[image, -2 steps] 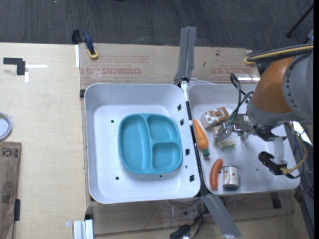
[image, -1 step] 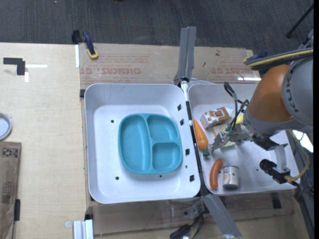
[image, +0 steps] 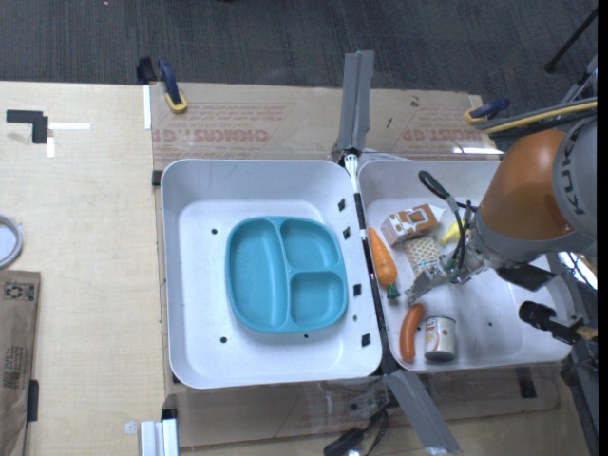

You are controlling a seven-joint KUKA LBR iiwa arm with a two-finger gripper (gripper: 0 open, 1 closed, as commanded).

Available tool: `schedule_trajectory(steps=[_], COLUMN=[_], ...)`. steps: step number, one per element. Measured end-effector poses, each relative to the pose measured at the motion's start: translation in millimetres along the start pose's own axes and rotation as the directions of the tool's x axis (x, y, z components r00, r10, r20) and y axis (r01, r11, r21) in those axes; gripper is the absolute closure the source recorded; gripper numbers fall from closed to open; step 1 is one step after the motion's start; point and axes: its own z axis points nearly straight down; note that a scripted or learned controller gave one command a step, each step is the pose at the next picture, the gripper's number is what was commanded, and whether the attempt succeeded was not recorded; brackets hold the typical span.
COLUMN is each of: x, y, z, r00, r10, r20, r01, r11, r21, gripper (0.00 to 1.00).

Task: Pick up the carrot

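Carrot (image: 383, 258) lying in right bin (image: 494, 350), hugging left wall, no grasp on it. End effector (image: 425, 286) hanging low just right of carrot, likely lining up approach. Cannot tell its state: arm's orange band (image: 527, 193) crowding over it, tip blurring into packets. Sausage (image: 409, 332), can (image: 438, 338) sitting nearby.

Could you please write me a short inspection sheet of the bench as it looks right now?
Surface: two white bins; left bin holds a blue divided plate.
Job's things: carrot lies along the right bin's left wall, untouched.
Clutter: sausage, small can, patterned packet in right bin.
Gripper: gripper low over right bin, right of the carrot.
Cables: nothing seen.
Surroundings: blue clamps, tape roll.
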Motion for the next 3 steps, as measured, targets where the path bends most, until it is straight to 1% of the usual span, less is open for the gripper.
schedule_trajectory(steps=[1,2,3], x=[-1.5,-2.7,31.6], y=[-0.8,-1.5,3.8], z=[-6.7,-13.1,-139.3], r00=[1.000,1.000,0.997], r10=[0.006,0.011,0.072], r20=[-0.001,-0.002,0.003], r01=[-0.006,-0.011,-0.072], r11=[1.000,1.000,0.997], r21=[0.002,0.004,-0.001], gripper=[1.00,1.00,1.00])
